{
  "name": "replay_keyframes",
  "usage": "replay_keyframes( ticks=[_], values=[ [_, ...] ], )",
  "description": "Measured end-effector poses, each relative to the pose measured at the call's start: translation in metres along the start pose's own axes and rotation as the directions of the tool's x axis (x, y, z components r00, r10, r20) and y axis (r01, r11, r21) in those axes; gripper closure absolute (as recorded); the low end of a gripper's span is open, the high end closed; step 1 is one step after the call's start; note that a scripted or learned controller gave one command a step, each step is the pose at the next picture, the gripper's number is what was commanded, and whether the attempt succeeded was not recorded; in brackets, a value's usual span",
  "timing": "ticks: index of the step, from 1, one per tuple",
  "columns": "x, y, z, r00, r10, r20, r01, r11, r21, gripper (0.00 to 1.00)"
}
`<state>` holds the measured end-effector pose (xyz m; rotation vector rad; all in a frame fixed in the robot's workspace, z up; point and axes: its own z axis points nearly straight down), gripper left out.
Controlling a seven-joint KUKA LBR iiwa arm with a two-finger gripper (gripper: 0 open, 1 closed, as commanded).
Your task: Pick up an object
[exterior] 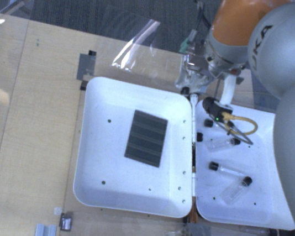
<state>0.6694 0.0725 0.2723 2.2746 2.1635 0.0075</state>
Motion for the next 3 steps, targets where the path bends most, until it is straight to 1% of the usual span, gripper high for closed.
replay_keyframes(
  ticks=[1,2,3],
  values=[
    [-0.059,-0.019,0.012,0.976,-0.217,0.001,0.217,0.976,0.0,1.0],
    [-0.043,0.002,0.005,0.975,-0.222,0.001,0.222,0.975,-0.002,1.0],
    [-0.042,0.004,-0.007,0.974,-0.225,0.001,0.225,0.974,-0.009,1.0]
  ],
)
